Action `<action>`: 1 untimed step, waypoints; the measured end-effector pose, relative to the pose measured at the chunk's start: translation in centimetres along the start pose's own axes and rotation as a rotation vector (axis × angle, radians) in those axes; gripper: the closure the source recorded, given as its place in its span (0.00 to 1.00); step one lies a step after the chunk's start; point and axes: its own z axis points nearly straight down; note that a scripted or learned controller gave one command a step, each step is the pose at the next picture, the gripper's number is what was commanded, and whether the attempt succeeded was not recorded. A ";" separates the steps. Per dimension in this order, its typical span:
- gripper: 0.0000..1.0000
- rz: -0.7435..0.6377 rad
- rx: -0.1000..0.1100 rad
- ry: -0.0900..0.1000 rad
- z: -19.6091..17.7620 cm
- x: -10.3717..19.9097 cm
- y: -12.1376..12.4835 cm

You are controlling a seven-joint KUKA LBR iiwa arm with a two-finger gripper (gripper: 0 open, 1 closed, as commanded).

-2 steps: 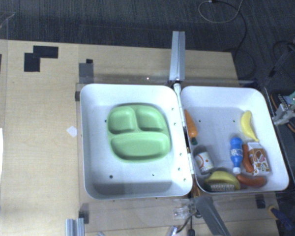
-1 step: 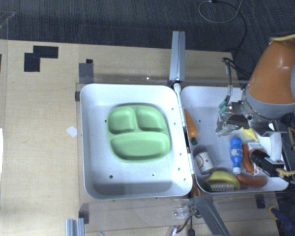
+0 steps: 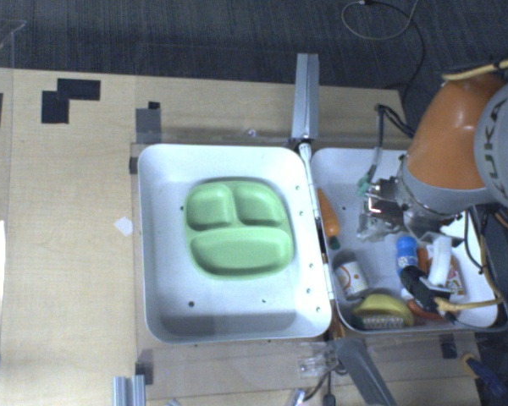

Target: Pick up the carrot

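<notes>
Orange carrot [image 3: 326, 213]: lies lengthwise along the left wall of the right bin [image 3: 349, 163], hard against the divider between the two bins, its narrow end toward the far side; nothing grips it.

Gripper [image 3: 374, 218]: hangs over the middle of the right bin, to the right of the carrot and apart from it; whether its fingers are apart or together cannot be told from this slanted overhead angle.

Arm [image 3: 457, 146]: grey with a broad orange band, reaching in from the right and covering the bin's far right corner.

Right bin, near end: a small can [image 3: 350, 276] with a pale label sits just below the carrot's lower end; a yellow banana [image 3: 383, 305] lies across the near wall; a blue-capped item [image 3: 406, 250] and a white bottle-like object [image 3: 442, 260] crowd the right side (the smaller pieces among them are too jumbled to name).

Left bin [image 3: 161, 252]: holds a green compartment tray [image 3: 237, 227], three sections, set roughly in the centre.

Bench [image 3: 59, 252]: pale wood, with black square markers [image 3: 68, 98] at its far left corner.

Background: dark carpet [image 3: 195, 19] beyond the bench, a thin cable [image 3: 389, 15] looping across it.
</notes>
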 end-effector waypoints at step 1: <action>1.00 0.030 -0.004 -0.001 -14.8 -3.2 1.0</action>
